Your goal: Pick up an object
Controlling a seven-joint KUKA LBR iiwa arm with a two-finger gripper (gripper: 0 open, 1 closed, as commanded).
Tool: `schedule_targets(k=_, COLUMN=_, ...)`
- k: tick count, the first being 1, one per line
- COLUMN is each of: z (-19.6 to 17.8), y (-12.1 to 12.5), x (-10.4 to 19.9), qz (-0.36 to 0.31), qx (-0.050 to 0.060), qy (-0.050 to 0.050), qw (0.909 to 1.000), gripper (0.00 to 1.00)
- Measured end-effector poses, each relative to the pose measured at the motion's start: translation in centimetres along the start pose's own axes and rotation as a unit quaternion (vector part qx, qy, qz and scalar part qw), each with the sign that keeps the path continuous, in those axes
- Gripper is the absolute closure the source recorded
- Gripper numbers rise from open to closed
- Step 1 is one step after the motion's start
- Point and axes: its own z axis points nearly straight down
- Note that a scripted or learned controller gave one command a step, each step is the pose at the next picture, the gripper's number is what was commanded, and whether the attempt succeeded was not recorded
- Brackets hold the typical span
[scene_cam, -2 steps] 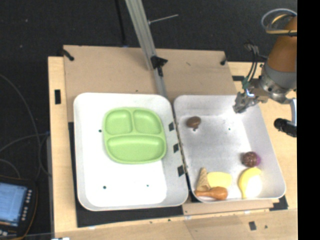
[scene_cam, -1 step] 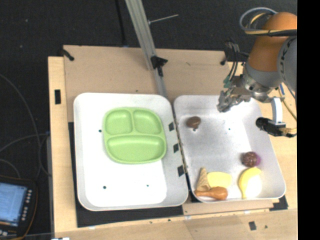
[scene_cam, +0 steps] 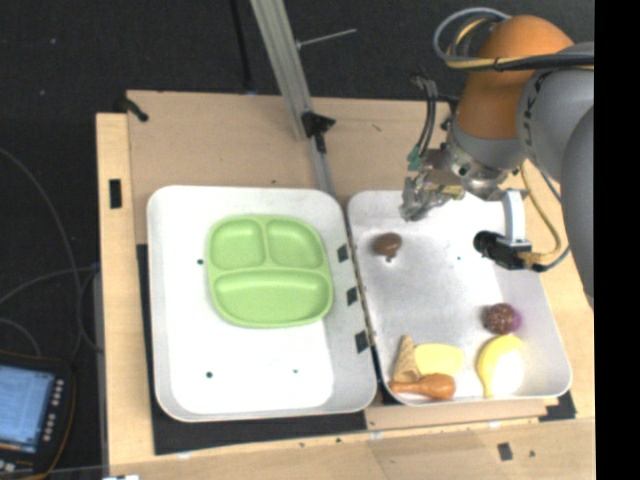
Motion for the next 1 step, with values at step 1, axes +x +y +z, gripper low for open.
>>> schedule_targets(k=1, z=-1.99, y=0.93, x=5.23, qz=0.0, qx=-0.001, qy=0.0, qw=1.0, gripper=1.0)
